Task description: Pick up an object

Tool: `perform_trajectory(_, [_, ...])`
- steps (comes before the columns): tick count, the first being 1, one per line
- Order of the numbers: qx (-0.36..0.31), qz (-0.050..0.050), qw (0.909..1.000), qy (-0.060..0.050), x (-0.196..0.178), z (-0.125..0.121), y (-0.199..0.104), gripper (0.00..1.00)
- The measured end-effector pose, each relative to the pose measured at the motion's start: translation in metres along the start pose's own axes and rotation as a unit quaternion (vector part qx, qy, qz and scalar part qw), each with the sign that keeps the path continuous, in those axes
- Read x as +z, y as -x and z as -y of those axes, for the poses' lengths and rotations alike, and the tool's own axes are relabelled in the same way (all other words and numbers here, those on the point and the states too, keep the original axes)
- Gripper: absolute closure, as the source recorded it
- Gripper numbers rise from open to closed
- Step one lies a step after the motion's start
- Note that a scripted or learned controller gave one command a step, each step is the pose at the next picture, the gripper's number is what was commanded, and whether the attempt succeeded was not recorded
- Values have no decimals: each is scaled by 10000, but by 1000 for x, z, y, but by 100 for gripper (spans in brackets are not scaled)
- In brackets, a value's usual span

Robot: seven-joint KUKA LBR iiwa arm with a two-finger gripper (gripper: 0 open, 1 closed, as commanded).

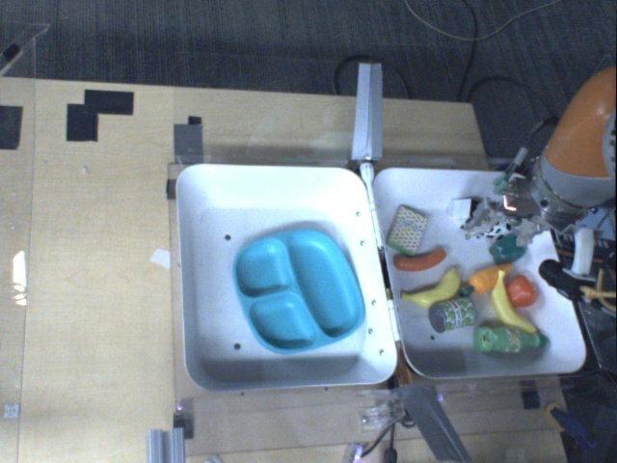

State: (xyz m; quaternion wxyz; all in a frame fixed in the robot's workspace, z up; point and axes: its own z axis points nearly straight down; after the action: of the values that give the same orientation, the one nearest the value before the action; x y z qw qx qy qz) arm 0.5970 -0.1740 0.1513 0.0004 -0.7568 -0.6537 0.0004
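Approach step: gripper (496,222) sits low over the right bin (569,360), upper right corner, just above a teal toy (506,250). Jaws state: cannot tell, too blurred. Nothing visibly held. Next: likely centre on the teal toy, descend, close.

Blue tray (299,290) in left bin (207,258); end effector (490,222), perhaps open, over right-bin toys.

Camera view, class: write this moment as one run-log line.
arm: over right bin far corner | gripper: near teal toy, grip unclear | left bin: blue divided tray | right bin: bananas, sausage, can
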Motion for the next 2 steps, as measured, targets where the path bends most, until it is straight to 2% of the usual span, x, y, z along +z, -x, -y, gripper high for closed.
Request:
perform_trajectory(1, [-104,-3,9999,97,36,2,7,0])
perform_trajectory(2, [-980,-10,9951,-153,60,-61,13,0])
